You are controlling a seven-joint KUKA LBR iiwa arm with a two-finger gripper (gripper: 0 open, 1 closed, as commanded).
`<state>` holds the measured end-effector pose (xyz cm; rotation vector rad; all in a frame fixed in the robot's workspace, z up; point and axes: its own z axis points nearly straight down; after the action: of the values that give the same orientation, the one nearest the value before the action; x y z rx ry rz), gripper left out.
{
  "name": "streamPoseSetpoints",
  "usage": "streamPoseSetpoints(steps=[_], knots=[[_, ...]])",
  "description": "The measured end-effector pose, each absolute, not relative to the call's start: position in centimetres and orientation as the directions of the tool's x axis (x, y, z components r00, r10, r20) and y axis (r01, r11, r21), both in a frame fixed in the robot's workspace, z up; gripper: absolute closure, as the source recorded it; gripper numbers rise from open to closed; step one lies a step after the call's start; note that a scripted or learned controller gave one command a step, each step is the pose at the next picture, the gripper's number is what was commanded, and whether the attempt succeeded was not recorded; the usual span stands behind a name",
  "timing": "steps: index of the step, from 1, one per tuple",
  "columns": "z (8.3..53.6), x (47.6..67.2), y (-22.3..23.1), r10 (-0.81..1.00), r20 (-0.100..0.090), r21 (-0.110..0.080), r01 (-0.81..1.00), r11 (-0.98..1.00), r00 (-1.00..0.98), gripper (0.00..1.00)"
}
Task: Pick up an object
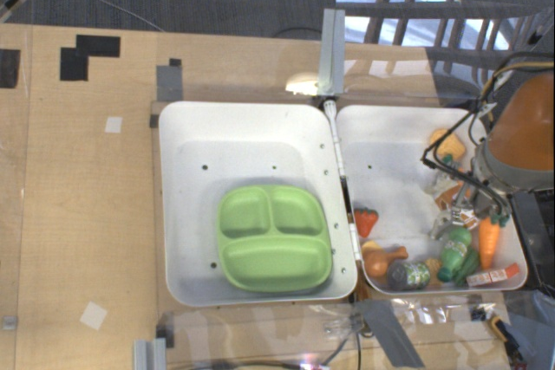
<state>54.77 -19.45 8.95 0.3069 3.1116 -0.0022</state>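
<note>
My gripper (453,217) hangs low over the right part of the right bin (390,143), below the arm's orange band (527,130). Just beneath it stands a green bottle-shaped toy (456,254), with an orange carrot (490,240) to its right. A red strawberry-like toy (366,221) lies near the bin's left wall. Along the front lie a brown-orange piece (382,257) and a dark round piece (408,275). A yellow toy (447,144) sits at the back, partly behind cables. Whether anything is in the gripper is hidden.
The left bin (199,143) holds a green divided plate (274,236). A red flat packet (495,275) rests in the right bin's front right corner. A metal post (331,52) rises behind the divider between the bins.
</note>
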Motion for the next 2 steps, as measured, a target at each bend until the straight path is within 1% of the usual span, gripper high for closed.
streamPoseSetpoints(steps=[1, 2], knots=[[8.8, 62.5, -19.0, 0.118, -0.013, 0.000, 0.118, 0.993, -0.993, 0.00], [8.9, 59.7, -13.2, -0.039, -0.014, -0.002, -0.039, 0.999, -0.999, 0.00]])
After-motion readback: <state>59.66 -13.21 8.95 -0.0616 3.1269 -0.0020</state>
